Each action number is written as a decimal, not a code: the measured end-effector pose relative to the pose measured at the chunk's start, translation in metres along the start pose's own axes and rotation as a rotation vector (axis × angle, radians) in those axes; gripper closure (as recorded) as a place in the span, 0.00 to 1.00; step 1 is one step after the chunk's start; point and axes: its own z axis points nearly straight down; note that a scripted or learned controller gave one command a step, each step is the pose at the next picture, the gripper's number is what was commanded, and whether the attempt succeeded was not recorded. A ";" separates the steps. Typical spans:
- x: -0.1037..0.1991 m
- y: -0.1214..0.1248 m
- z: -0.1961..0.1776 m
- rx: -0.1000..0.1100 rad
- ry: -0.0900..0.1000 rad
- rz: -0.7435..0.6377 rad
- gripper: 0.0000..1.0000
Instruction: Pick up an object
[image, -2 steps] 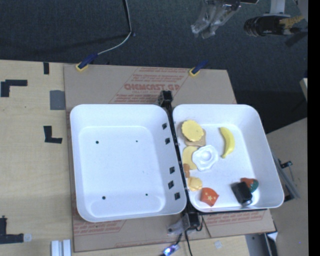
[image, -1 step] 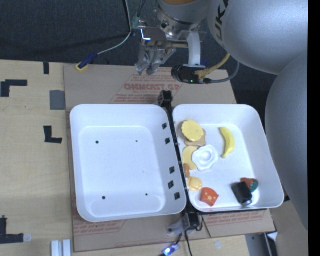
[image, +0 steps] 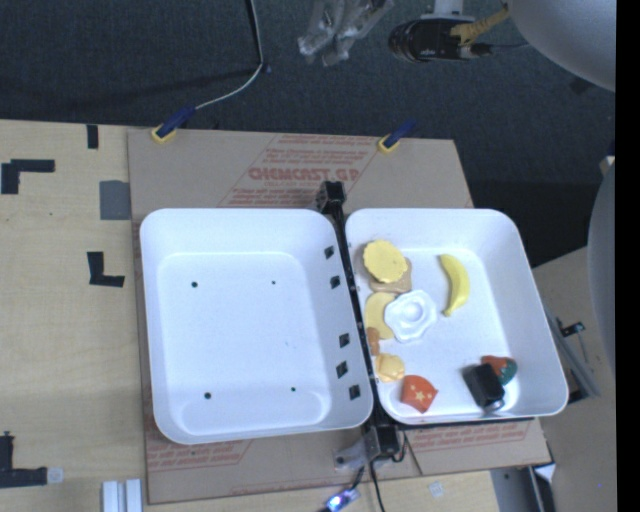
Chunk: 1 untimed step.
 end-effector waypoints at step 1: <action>-0.105 0.000 0.003 0.014 -0.006 0.013 1.00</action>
